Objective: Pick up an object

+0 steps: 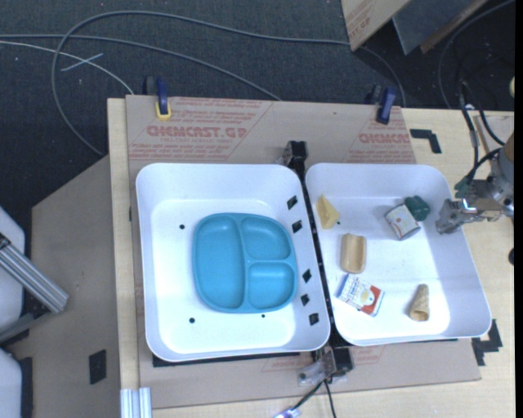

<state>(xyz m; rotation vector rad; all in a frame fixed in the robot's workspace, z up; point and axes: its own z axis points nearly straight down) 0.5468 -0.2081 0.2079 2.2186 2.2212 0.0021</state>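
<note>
1. Yellow wedge (328, 211), upper left of the right bin.
2. Tan roll (353, 252), centre.
3. Red-blue packet (360, 295), lower centre.
4. Cone (420, 303), lower right.
5. Grey block (402, 221) touching green piece (417, 207), upper right.

- Robot test lab or workshop, not a home.
- Bench (82, 245) is raw board; a protective sheet printed with a maker's name (196, 131) is held at the far edge by two blue clamps (163, 95).
- Two shallow white bins (155, 245) sit side by side, fixed with black brackets (295, 153).
- Loose cables (90, 49) trail over dark carpet (49, 106).
- Cardboard box (368, 20) on the floor behind the bench.
- Aluminium framing bar (29, 273) at left edge.
- Robot gripper (458, 214) at the right bin's rim.
</note>
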